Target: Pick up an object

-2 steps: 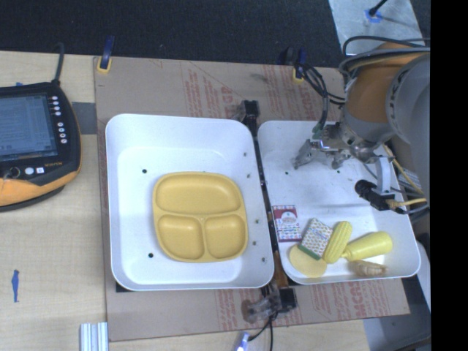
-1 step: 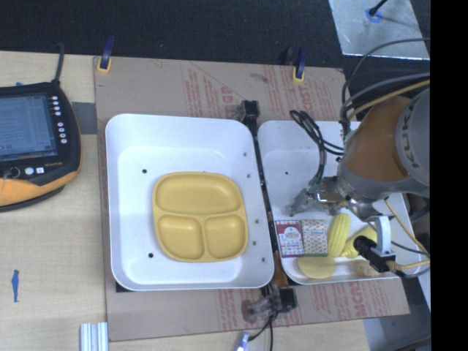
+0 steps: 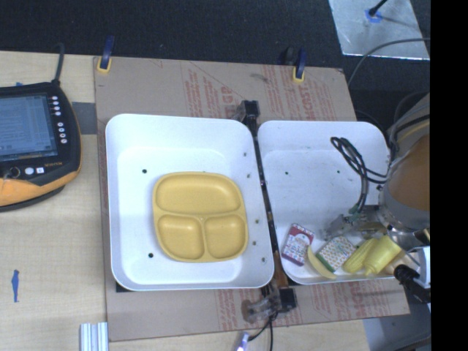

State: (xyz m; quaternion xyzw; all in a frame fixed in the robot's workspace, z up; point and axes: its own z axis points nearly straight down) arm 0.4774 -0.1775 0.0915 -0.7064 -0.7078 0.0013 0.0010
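Note:
The right bin [image 3: 314, 141] holds a cluster of small objects at its near right corner. A red and white packet [image 3: 297, 244] lies furthest left. Beside it are a curved yellow banana-like piece [image 3: 319, 264], a green and white speckled card [image 3: 336, 252] and a yellow bottle-like object [image 3: 373, 255]. The arm [image 3: 409, 178] comes in at the right edge. My gripper [image 3: 349, 224] is low over the bin, just above the card and the yellow object. I see nothing clearly held in it.
The left bin [image 3: 131, 159] holds a yellow divided plate [image 3: 199, 216]. A black cable [image 3: 352, 158] loops over the right bin's far right. A tablet pendant [image 3: 33, 141] lies on the bench at the left. Clamps [image 3: 298, 64] hold the cardboard base.

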